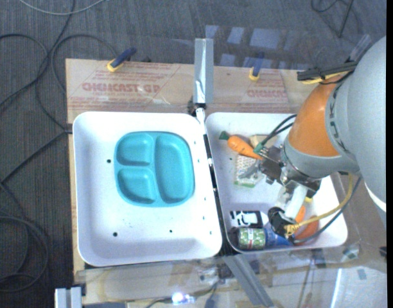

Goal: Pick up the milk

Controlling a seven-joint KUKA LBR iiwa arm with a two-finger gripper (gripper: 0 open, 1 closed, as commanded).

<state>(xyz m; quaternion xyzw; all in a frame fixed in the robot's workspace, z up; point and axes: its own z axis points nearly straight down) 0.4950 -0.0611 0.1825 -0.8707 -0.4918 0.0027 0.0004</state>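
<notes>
arm (325,124) over right bin (341,236), lower right of frame | gripper (293,201): grip unreadable (wrist hides it) | milk carton (247,219) at bin's bottom edge, beside green can (252,238) | carrot (243,145) upper part

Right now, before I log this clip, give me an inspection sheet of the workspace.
Surface: two white bins side by side, left bin and right bin, on a bench topped with cardboard.
Job's things: black-and-white milk carton lying near the right bin's front edge, untouched.
Clutter: teal divided plate in the left bin; carrot, green can and a pale packet in the right bin.
Grippers: gripper low over the right bin, right of the milk carton.
Cables: loose cables on the floor; cables along the arm.
Surroundings: grey carpet; yellow clamps on the bench's far edge.
</notes>
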